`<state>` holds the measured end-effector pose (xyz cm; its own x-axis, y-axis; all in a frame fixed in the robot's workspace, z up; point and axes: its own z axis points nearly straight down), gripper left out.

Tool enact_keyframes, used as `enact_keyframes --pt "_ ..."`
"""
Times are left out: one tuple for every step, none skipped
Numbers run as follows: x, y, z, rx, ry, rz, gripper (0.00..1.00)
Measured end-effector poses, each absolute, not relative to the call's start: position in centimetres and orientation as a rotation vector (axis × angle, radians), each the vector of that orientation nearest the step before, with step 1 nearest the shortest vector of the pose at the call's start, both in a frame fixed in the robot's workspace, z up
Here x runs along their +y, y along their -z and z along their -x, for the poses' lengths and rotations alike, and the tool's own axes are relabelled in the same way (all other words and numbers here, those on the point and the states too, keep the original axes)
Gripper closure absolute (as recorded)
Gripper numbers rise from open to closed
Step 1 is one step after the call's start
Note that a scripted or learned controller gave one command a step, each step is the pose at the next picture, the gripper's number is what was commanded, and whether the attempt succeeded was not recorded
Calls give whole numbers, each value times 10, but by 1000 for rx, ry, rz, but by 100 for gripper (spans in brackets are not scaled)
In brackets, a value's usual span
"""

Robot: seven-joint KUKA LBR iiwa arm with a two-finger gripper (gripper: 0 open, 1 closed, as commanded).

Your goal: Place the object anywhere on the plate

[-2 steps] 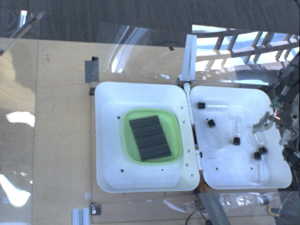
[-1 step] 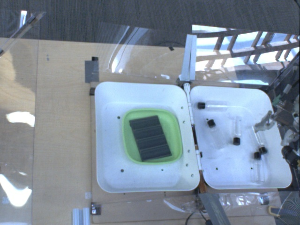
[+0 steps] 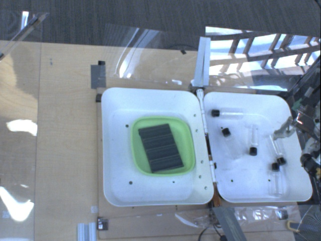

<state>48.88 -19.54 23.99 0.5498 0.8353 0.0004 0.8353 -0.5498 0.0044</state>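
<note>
A green square plate [image 3: 186, 145] sits in the middle of the left white bin [image 3: 115, 134]. A dark grey ribbed block [image 3: 160, 147] lies flat on the plate, slightly turned. Several clear vials with black caps lie scattered in the right bin [image 3: 235, 190], among them one at the back left [image 3: 226, 114], one in the middle [image 3: 253, 142] and one at the front right [image 3: 277, 179]. My gripper [image 3: 288, 127] reaches in at the right bin's right edge, just above a vial [image 3: 277, 147] there; nothing is seen in its grasp.
A small loose black cap [image 3: 225, 131] lies in the right bin. A raised divider [image 3: 205, 134] separates the two bins. Clear plastic sheets and a metal frame [image 3: 261, 49] stand behind the bins. Dark arm parts [image 3: 311, 99] crowd the right edge.
</note>
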Motion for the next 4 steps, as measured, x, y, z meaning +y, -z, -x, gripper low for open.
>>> enact_keyframes --pt "-198 -263 -489 1383 -5 -2815 0" --pt "-199 -275 -489 1402 -6 -2805 0" --pt "-199 -302 -489 1283 -6 -2861 0" --pt "-197 -314 -489 1208 -6 -2893 0"
